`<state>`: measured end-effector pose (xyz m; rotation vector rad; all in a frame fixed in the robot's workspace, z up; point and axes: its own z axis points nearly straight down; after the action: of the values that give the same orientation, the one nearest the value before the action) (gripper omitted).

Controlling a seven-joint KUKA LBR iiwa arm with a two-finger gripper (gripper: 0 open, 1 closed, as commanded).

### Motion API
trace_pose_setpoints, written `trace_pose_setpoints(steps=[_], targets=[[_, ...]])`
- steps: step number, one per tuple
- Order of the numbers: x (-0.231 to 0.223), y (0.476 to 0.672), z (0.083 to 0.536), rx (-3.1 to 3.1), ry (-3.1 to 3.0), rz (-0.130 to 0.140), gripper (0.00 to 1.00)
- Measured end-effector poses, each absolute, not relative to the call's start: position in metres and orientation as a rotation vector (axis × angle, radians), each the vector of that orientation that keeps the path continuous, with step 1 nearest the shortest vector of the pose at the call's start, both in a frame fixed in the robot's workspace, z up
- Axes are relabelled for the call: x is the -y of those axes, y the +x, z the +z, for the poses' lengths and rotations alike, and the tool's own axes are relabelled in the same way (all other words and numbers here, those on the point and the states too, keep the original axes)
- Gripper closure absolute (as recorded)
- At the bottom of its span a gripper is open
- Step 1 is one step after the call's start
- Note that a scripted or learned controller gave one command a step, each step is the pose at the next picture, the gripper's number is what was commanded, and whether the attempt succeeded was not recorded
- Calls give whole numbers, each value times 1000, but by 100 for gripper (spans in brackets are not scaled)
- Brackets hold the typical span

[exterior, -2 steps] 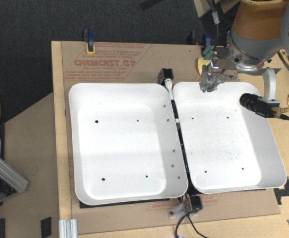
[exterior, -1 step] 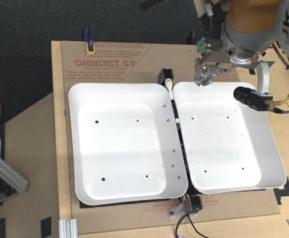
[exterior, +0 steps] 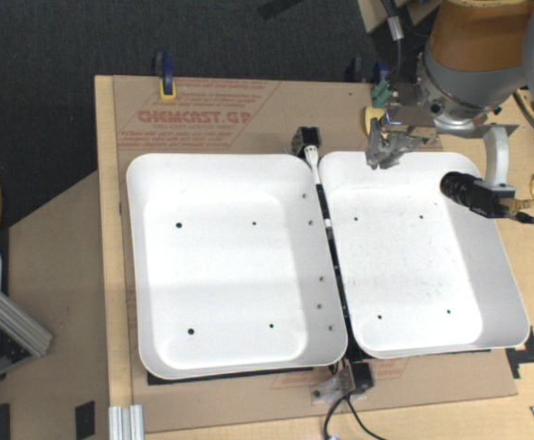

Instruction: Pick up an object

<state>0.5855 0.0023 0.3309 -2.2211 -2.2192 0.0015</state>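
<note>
Both white bins, left (exterior: 148, 246) and right (exterior: 487, 273), sit on the desk (exterior: 111, 154). Tool (exterior: 383, 157) hangs over right bin's far edge, grip state unclear.

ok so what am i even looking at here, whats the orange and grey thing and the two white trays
That is a robot arm, seen by one camera fixed above the bench and looking down at a slant. The arm reaches in from the right. Its gripper, a two-finger claw, hangs over the far edge of the right bin. The left bin lies beside it, both on a brown board. I see nothing between the claw's fingers.
</note>
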Motion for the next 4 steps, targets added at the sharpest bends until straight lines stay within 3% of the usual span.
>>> trace_pose_setpoints(steps=[1,4], targets=[[9,591,330,2221,-2225,-1,100],[-9,577,326,2222,-2220,1,100]])
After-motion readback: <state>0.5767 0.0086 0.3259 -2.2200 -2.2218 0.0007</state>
